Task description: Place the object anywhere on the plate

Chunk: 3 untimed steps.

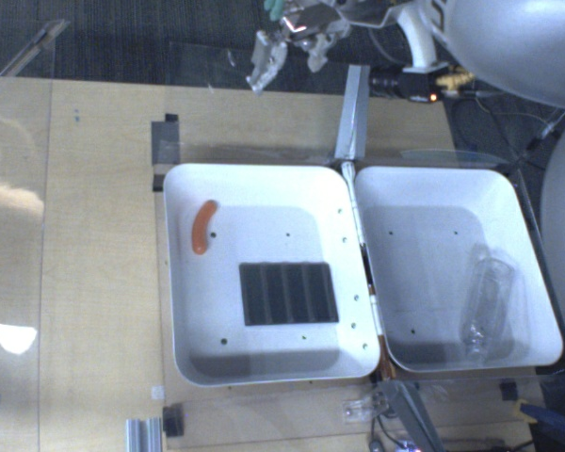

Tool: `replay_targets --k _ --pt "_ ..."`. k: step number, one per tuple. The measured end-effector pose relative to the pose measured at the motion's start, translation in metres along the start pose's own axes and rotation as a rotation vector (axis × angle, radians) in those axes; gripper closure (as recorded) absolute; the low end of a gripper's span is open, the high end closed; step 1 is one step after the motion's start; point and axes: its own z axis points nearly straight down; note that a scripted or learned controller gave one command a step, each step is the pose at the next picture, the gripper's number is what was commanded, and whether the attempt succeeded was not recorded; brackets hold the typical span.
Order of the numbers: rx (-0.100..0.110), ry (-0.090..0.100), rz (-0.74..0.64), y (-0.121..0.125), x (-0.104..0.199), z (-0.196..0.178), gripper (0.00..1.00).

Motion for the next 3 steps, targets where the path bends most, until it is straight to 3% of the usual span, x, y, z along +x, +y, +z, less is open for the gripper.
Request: replay_targets --k 1,2,3 --pt "-0.002 0.000 -0.037 0.005 0.011 -0.001 0.00" --pt "0.002 0.001 0.017 0.001 0.014 0.084 0.00" --pt "-0.001 0.001 -0.042 0.013 0.027 0.050 0.00"
